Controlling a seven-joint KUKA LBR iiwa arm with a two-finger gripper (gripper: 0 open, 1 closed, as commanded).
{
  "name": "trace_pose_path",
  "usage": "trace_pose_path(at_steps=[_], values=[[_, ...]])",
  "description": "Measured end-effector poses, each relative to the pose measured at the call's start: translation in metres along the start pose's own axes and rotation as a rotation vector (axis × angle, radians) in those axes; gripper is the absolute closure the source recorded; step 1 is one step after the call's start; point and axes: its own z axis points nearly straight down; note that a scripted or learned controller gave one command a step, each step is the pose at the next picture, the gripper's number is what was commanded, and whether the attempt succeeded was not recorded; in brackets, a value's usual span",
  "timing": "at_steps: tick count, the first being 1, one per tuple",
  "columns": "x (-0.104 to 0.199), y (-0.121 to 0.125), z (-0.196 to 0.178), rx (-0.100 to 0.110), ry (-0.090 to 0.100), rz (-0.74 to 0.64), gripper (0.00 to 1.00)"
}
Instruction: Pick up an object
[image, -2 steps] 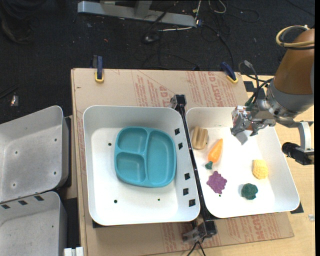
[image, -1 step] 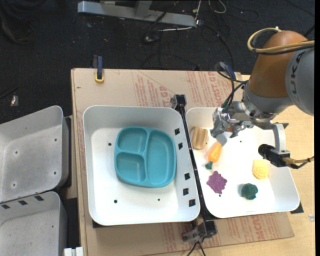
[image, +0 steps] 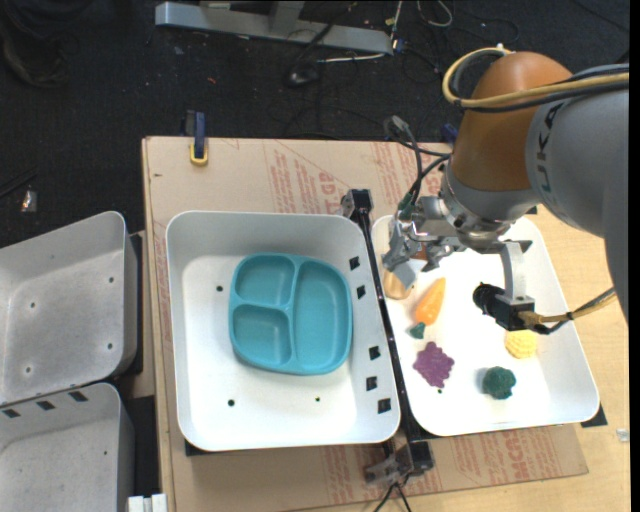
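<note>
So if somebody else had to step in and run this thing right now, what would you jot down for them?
Gripper: low over the near-left corner of the right bin, beside the orange carrot. Whether it grips anything can't be told from this angle.
Right bin also holds a purple grape bunch, a dark green piece, a yellow piece and a pale item right under the gripper.
Left bin holds a teal divided tray.
Done: arm is down among the toys.
Left: no object visibly lifted yet; the pick is still to be confirmed.
</note>
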Motion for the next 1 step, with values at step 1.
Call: trace_pose_path(at_steps=[1], values=[[0.0643, 0.0022, 0.0036, 0.000, 0.000, 0.000, 1.00]])
